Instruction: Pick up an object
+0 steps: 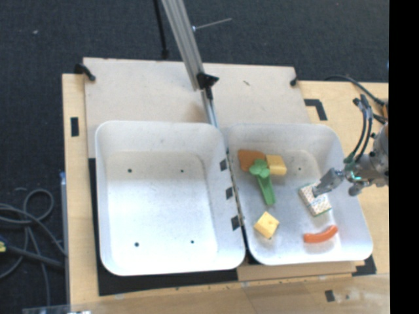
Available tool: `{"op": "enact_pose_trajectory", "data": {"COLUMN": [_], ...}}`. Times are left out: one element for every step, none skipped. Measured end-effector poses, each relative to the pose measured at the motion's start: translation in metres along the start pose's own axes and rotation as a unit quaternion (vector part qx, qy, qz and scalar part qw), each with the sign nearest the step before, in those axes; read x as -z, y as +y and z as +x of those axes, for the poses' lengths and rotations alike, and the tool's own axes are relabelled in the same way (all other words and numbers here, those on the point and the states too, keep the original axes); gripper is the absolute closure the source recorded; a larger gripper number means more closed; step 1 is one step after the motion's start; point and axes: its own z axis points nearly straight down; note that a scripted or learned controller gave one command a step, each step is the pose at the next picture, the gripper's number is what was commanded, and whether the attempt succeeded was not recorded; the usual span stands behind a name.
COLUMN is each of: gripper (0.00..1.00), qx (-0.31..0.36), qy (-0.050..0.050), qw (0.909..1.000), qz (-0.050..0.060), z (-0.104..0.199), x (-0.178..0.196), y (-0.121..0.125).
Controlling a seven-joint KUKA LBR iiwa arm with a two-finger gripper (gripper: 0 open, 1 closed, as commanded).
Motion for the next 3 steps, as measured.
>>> {"op": "enact_pose_trajectory", "data": {"gripper": [0.0, 0.0, 0.0], "qx": [-0.001, -0.002, -0.003], "qy": [-0.001, -0.001, -0.001], "qw": [1.0, 1.0, 1.0], "qz": [-0.002, 0.001, 0.001], "z": [0.0, -0.01, -0.01], "x": [0.002, -0.055, -0.099], "y": [0.001, 0.002, 0.008]}}
